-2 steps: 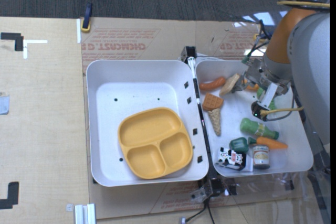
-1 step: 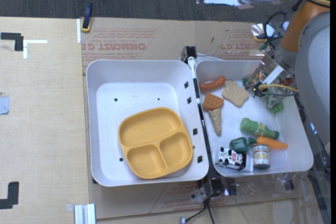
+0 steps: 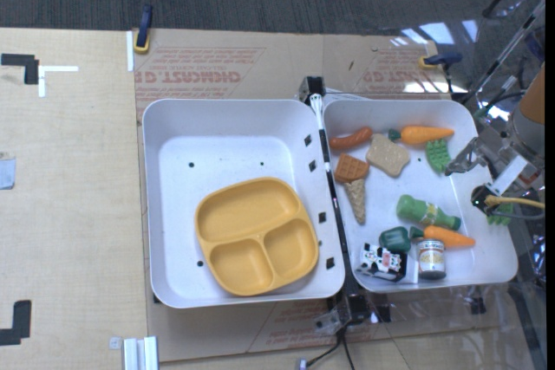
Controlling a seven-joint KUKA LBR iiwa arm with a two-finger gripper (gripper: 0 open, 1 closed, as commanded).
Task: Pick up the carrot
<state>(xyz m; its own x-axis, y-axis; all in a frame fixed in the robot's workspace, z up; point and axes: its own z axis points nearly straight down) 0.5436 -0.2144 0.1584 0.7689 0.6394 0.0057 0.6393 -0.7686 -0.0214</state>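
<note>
Two orange carrots lie in the right bin [image 3: 486, 269]. One carrot [image 3: 425, 134] lies near the far wall, its green top pointing left. The other carrot [image 3: 449, 236] lies near the front, beside a green bottle [image 3: 424, 210]. My gripper [image 3: 464, 161] hovers at the bin's right side, just right of a green leafy piece [image 3: 438, 155]. It sits a little below and to the right of the far carrot and touches neither carrot. Nothing is visibly held.
The right bin also holds a sausage [image 3: 351, 138], a bread slice [image 3: 388, 156], an ice cream cone [image 3: 354, 183], a green pepper [image 3: 395, 238], a small can [image 3: 431, 259] and a black-and-white box [image 3: 381, 262]. A yellow divided plate [image 3: 257, 235] lies in the left bin [image 3: 165, 186].
</note>
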